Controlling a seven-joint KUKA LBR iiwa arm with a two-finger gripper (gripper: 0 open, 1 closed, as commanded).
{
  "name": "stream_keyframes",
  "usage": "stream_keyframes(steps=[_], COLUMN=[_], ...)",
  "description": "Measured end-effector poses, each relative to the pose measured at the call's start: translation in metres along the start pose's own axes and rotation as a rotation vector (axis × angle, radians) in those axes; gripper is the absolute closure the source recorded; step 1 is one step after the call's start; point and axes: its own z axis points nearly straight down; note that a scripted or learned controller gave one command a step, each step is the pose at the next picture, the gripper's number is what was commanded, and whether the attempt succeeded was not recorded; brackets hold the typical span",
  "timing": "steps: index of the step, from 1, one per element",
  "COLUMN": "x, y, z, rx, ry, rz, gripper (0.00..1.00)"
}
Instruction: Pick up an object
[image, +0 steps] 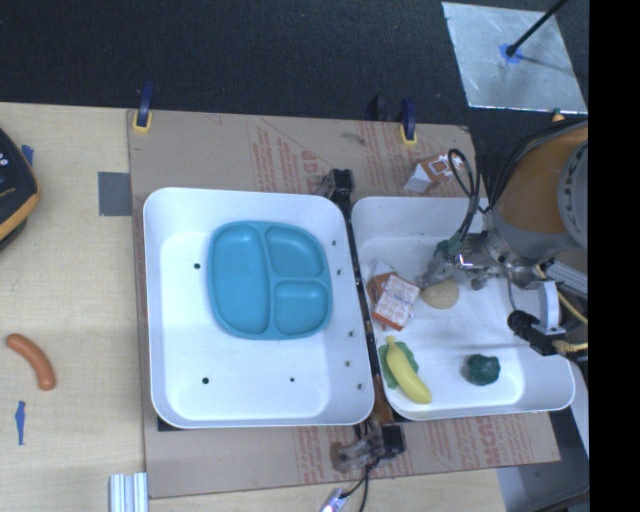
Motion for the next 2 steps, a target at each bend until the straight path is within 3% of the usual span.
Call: stream_keyframes(steps=[1, 2], x=[0.017, 0.016], y=[0.064, 0.064], z=[0.001, -0.01], rx=[0.001, 0.002], ry=[0.001, 0.0], rz=[0.0, -0.004], gripper=[0.0, 1.0])
